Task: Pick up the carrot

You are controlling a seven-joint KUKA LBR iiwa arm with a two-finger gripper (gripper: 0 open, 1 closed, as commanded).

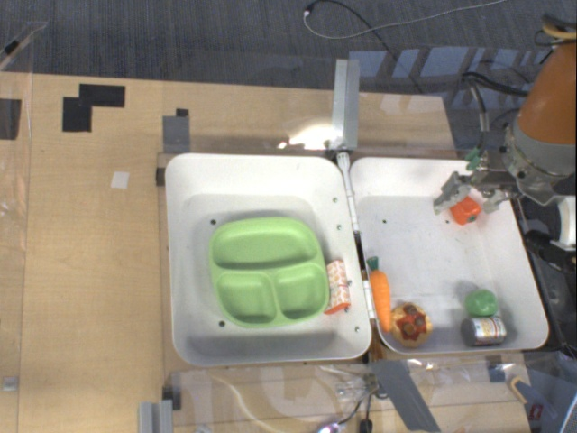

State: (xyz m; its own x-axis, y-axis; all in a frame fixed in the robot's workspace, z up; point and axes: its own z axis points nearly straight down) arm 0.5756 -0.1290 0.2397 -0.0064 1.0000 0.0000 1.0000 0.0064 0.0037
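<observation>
Starting at the left of the worktop (pixel 90 269), there are black patches on the wood near the far edge, then the left bin (pixel 189 242), which carries a green divided plate (pixel 268 271) in its middle. Just right of the plate, against the bin's right wall, lies a small wrapped packet (pixel 338 287) with red and white on it.

Across the divider, the right bin (pixel 424 251) holds the carrot (pixel 381 299), lying lengthwise along the bin's left wall toward the near corner, its green top pointing to the far side. Touching or almost touching its near end is a round reddish piece of toy food (pixel 411 324). Further right, near the bin's near-right corner, a green ball-like thing (pixel 481 301) sits just beyond a small can (pixel 485 331) lying on its side.

At the far-right part of this bin the gripper (pixel 468 198) hangs over a small orange block (pixel 465 211). The jaws look somewhat spread, with the block at or just under their tips; whether they are pinching it I cannot tell, and the block may simply be resting on the bin floor.

As for progress, the carrot is untouched and well apart from the gripper, so I judge the pick not yet begun in any useful sense. What is left is everything: bringing the gripper across to the left wall of the right bin, lining up over the carrot, closing on it and lifting. The wall and the reddish piece beside it leave little room.
</observation>
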